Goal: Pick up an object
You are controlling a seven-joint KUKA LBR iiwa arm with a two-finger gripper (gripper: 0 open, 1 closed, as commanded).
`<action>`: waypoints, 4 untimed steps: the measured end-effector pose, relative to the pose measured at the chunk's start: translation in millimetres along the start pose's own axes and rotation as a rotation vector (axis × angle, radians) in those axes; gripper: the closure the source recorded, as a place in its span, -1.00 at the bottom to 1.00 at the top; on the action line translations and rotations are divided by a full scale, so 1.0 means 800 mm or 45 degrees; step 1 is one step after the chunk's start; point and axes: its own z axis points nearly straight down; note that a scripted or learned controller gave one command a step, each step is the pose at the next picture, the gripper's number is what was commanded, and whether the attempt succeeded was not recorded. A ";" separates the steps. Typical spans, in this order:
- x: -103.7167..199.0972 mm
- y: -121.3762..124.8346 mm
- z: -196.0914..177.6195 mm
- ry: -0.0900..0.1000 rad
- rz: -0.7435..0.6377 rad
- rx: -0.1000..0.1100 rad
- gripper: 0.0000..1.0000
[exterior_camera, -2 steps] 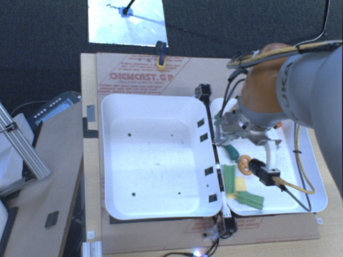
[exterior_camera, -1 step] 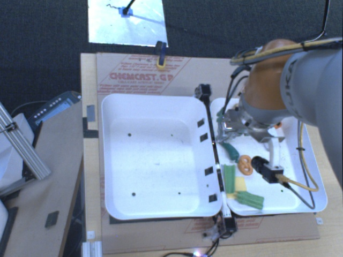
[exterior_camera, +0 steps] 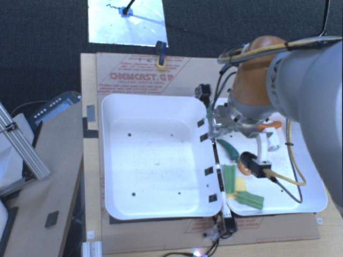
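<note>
A curved, dark green piece (exterior_camera: 230, 150) lies near the claw (exterior_camera: 217, 128), whose grip I cannot tell.

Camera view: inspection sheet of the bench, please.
Surface: left bin and right bin side by side on a printed cardboard sheet; left bin floor has a few dark specks.
Job's things: in right bin, light green pieces, yellow piece, dark green curved piece, orange piece.
Clutter: nothing seen.
Grippers: gripper low at right bin's left edge; hold cannot be judged.
Cables: black cable top right; loose wires at bench front.
Surroundings: shiny plate, blue-yellow clamp, side table with handheld device.
</note>
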 end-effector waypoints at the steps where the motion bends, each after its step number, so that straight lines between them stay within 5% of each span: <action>1: 0.031 0.039 -0.001 0.001 0.000 -0.003 1.00; 3: 0.030 0.039 -0.028 0.000 -0.010 -0.005 1.00; 4: 0.056 -0.006 -0.004 0.000 0.002 0.006 1.00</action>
